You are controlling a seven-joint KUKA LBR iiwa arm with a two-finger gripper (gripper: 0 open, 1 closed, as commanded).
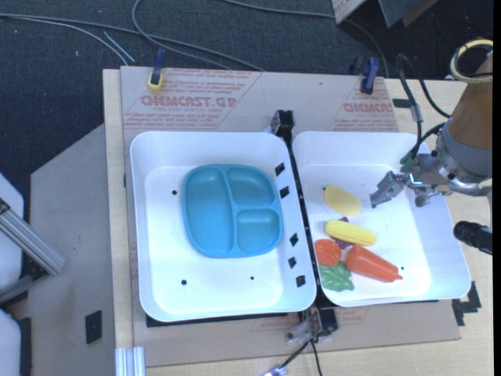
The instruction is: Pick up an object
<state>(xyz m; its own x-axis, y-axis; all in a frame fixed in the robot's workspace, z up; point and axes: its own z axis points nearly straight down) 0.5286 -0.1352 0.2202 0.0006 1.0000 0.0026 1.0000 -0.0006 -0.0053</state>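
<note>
The right bin (434,241) holds toy food: a yellow lemon-like piece (343,200), a corn cob (350,232), a red round piece (328,252), an orange carrot (373,265) and a green leafy piece (335,277). They lie in the bin's left half. My gripper (405,193) hangs over the upper middle of this bin, just right of the yellow piece. Its fingers are spread apart, open, with nothing between them. The grey arm with its orange band (473,120) comes in from the right.
A blue divided plate (232,210) lies in the middle of the left bin (156,272). A black divider (293,210) runs between the bins. Clamps and cables sit along the bench's far edge.
</note>
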